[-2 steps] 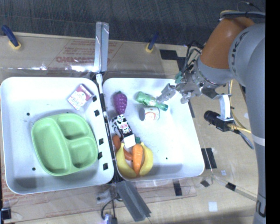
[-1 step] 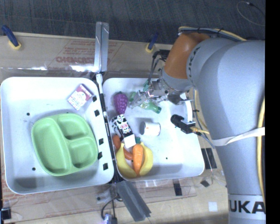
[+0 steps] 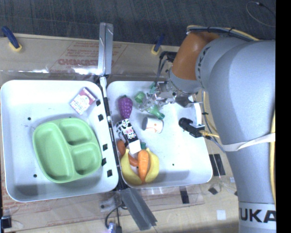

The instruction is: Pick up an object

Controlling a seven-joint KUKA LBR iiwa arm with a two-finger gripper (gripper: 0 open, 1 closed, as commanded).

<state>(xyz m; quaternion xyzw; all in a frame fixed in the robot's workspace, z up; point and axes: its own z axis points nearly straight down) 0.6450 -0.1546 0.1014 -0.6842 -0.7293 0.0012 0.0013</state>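
The arm is reaching in from the right, and its gripper is hanging low over the far end of the right bin, in among some small green pieces. From where I'm standing I cannot tell how the gripper is set, since the metal and the green bits are blurring together there, and nothing is showing plainly as gripped. The likely target is sitting right under it: the green pieces, with a purple grape bunch just beside them and a small white cup near, toward the front. Further forward a black-and-white toy is lying against the divider, and a carrot is resting on a banana. The left bin is holding a green tray and a small pink-and-white packet. My worry is the crowding: the green pieces are small and close to the grapes and cup, so a closing grip could be nudging a neighbour, skidding off, or pinching only an edge that slips on the lift.
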